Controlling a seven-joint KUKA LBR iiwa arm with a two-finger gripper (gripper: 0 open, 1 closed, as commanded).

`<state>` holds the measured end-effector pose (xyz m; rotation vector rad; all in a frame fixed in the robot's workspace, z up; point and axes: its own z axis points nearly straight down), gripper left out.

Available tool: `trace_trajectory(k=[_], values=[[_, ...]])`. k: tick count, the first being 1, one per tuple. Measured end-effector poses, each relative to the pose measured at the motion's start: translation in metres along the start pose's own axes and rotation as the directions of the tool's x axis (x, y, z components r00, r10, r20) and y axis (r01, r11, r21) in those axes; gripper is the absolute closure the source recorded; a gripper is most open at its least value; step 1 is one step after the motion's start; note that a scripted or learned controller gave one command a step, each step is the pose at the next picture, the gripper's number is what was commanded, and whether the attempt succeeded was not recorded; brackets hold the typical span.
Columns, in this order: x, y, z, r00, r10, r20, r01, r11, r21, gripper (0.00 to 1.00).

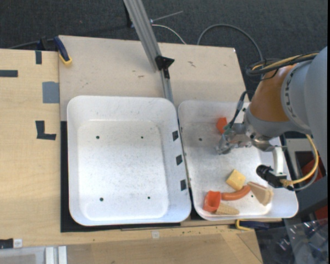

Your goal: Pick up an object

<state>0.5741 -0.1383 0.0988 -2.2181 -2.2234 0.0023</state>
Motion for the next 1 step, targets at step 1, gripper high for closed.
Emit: trace_trajectory(k=[1], values=[[-0.009,-0.004,-0.054,1.0,0.002,0.001,-0.002,1.0,-0.005,1.0]])
